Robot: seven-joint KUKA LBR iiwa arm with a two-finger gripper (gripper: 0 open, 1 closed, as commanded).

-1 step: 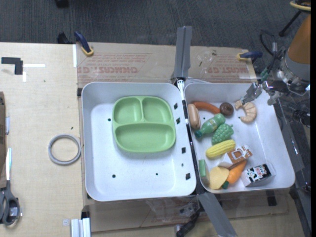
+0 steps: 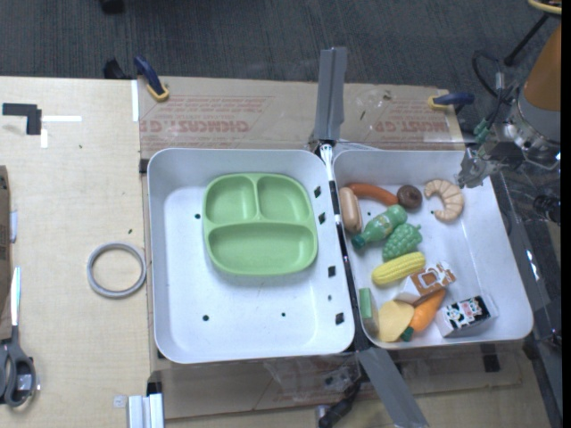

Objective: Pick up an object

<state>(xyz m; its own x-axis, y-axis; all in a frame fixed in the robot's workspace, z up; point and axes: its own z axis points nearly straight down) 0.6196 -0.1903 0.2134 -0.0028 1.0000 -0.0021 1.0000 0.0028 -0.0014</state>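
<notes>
From above, the bench carries two shallow white plastic bins side by side. The left bin (image 2: 178, 319) holds one thing: a pale green divided plate (image 2: 260, 224) with three compartments, lying flat toward the bin's far half.

The right bin (image 2: 500, 230) holds a cluster of toy foods. Along the far side lie one orange-red carrot-like stick (image 2: 375, 193), one dark brown doughnut (image 2: 409, 196) just beside its right end, and one tan croissant (image 2: 445, 198) further right. Against the left wall sits one brown hot-dog sausage (image 2: 349, 209). Near the middle are one green plastic bottle (image 2: 379, 226), one bunch of dark green grapes (image 2: 403, 240) touching it, and one yellow corn cob (image 2: 399, 268) just below. Toward the near side lie one small orange-and-white carton (image 2: 432, 277), one orange carrot with a green top (image 2: 423, 314), one yellow-tan wedge (image 2: 390, 321), and one black-and-white milk carton (image 2: 466, 314) at the near right corner.

The gripper (image 2: 473, 169) hangs over the right bin's far right corner, near the croissant but apart from it; whether it is open or closed cannot be told, and nothing shows in it.

Outside the bins, one grey tape ring (image 2: 117, 269) rests on the bench to the left, and two blue clamps (image 2: 152, 78) pin the cardboard behind.
</notes>
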